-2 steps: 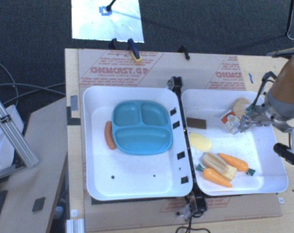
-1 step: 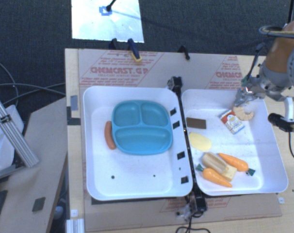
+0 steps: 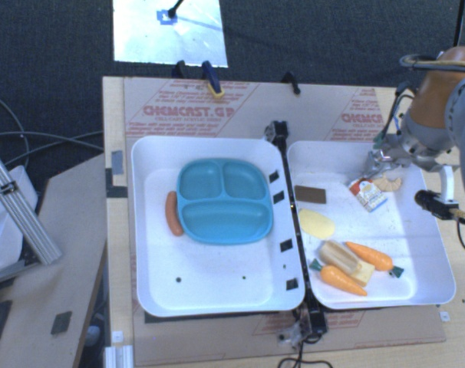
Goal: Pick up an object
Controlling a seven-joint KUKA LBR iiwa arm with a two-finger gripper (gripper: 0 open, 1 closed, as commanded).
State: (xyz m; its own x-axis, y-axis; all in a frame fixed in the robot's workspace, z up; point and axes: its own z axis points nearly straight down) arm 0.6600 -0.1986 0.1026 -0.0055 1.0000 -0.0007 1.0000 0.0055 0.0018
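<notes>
Gripper (image 3: pixel 380 162) apparently just above small carton (image 3: pixel 368 195).

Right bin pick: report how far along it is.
Done: the grey arm's tool has reached the right white bin, low at its far side by the small red-and-white carton. In hand: nothing visibly lifted; the carton lies on the bin floor. Left: grasp and raise an object; the two orange carrots, yellow oval piece and brown block lie untouched.

Dark carpet (image 3: pixel 48 44) surrounds the wooden bench (image 3: pixel 117 228); a bright reflective sheet (image 3: pixel 169 21) lies beyond it.
</notes>
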